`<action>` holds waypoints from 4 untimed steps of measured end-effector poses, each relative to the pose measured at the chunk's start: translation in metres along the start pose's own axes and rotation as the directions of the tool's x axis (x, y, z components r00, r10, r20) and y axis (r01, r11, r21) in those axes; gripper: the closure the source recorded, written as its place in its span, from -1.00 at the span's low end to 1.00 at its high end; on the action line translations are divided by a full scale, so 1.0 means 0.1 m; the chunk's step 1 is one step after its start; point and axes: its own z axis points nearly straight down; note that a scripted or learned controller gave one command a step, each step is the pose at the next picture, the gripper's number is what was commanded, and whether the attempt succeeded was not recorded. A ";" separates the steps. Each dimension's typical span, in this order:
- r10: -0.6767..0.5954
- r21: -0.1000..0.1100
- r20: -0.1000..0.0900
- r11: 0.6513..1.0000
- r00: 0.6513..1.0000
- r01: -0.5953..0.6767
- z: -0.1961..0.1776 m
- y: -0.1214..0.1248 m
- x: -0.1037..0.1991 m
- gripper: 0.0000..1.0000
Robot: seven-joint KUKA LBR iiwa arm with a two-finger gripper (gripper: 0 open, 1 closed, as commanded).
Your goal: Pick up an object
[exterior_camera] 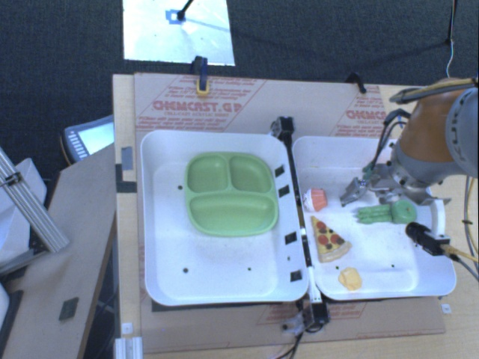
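**Item 1, gripper (368,194).** Two-finger gripper on the grey arm with the orange band (430,122), reaching in from the right over the back half of the right-hand shallow white bin (374,149). Its fingers (350,195) stand spread apart, with bare bin floor between them and nothing held.

**Item 2, green knobbly plastic toy (385,214).** It lies flat on the floor of the right bin, long axis roughly left to right, with the rounded end to the right. It sits just in front of the gripper, close under the tips but outside the gap between them. I cannot tell whether it touches either tip.

**Item 3, small white-and-orange rounded piece (317,198).** It lies in the right bin against the left wall, to the left of the gripper and apart from it.

**Item 4, toy pizza slice, yellow with red discs (329,239).** It lies in the right bin, left of centre and nearer the front, with its point towards the back. It is near the green toy but clear of it.

**Item 5, small yellow lump (349,278).** It lies in the right bin close to the front wall, just in front of the pizza slice.

**Item 6, pale green divided plastic plate with three compartments (230,194).** It lies in the middle of the left-hand shallow white bin (161,223), well apart from the gripper.

**Item 7, black clips (287,193).** They run along the seam where the two bins meet.

**Item 8, brown board with red lettering (247,99).** It lies under both bins, with a yellow clamp (202,88) on its back edge.
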 end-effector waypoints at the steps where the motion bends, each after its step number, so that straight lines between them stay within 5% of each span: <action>1: 0.000 -0.005 0.002 1.000 1.000 0.000 -0.13 0.01 -0.01 1.00; 3: -0.003 -0.007 0.002 1.000 1.000 0.003 -0.88 0.05 0.04 1.00; 4: -0.008 -0.006 -0.001 1.000 1.000 0.008 -1.02 0.15 0.55 1.00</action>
